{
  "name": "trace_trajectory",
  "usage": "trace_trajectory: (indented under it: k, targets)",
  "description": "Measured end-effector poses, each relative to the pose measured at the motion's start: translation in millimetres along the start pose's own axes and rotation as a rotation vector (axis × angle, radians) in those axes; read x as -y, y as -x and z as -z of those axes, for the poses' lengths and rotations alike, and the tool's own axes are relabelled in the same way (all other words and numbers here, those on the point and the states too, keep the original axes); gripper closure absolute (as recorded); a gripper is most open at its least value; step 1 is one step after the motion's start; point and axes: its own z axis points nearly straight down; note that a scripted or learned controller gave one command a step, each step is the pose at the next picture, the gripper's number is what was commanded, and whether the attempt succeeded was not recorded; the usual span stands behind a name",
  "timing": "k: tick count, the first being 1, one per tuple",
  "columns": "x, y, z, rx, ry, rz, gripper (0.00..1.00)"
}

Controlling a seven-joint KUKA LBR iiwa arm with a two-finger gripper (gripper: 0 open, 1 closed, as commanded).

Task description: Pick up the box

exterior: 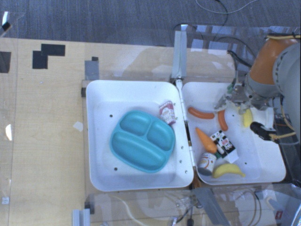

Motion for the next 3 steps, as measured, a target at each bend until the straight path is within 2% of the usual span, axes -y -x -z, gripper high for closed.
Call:
trace_trajectory:
  k: [1,2,3]
  targets:
    - [-28,-27,-1,0.002,0.001,0.0,0.0]
    - [-30,-28,12,0.005,0.008,0.009,1.0]
    - [-30,-10,157,0.003,0.004,0.013,1.0]
